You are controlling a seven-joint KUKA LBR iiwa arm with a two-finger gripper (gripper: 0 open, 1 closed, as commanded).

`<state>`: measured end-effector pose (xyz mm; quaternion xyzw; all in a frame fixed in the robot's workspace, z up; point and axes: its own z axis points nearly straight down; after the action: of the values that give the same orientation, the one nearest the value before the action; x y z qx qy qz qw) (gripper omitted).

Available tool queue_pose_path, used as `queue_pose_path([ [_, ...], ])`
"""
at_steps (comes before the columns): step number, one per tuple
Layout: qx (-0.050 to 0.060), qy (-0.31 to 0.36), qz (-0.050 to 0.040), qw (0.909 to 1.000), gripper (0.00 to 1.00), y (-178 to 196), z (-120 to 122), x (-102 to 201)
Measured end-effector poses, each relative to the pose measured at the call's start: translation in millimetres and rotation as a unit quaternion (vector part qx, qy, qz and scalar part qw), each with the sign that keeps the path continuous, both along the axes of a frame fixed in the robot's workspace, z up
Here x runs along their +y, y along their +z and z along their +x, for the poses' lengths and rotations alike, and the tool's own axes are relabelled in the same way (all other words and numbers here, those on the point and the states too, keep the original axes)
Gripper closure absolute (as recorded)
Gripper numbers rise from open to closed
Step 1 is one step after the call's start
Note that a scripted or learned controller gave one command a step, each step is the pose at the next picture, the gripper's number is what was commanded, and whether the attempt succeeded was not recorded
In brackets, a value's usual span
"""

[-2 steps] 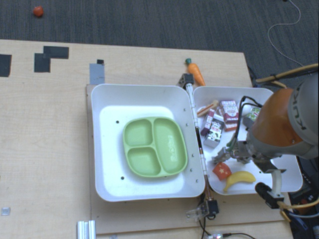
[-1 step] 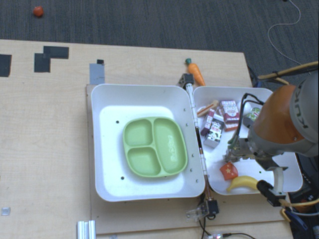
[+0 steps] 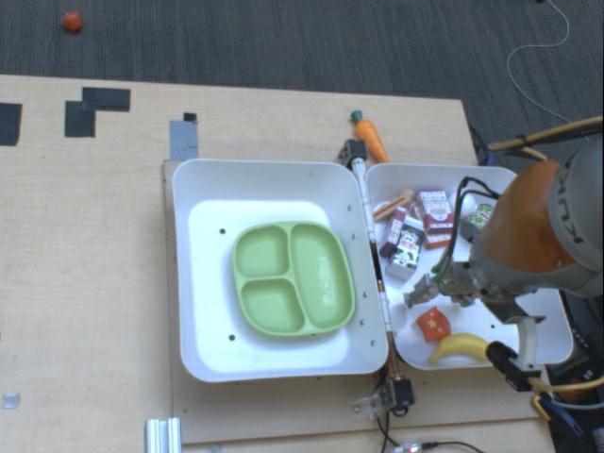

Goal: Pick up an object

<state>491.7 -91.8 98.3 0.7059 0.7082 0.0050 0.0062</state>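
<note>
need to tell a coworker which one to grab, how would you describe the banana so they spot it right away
Look at the right-hand white bin, the one the grey and orange arm reaches into. Along its near edge lies the banana, a curved yellow piece just below a red strawberry. It is the one yellow thing there.

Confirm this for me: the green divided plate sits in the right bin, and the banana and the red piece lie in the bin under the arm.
Not quite. The camera view shows the green divided plate in the left bin, not the right one. The rest holds: the banana and the red piece lie in the right bin, under the arm.
</note>
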Motion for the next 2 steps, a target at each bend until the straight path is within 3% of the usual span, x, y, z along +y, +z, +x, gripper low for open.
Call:
queue_pose_path([
  [1,-0.002,0.001,0.0004,1.0,1.0,10.6,1.6,0.7],
  [2,-0.002,0.001,0.0004,1.0,0.0,10.5,1.5,0.7],
])
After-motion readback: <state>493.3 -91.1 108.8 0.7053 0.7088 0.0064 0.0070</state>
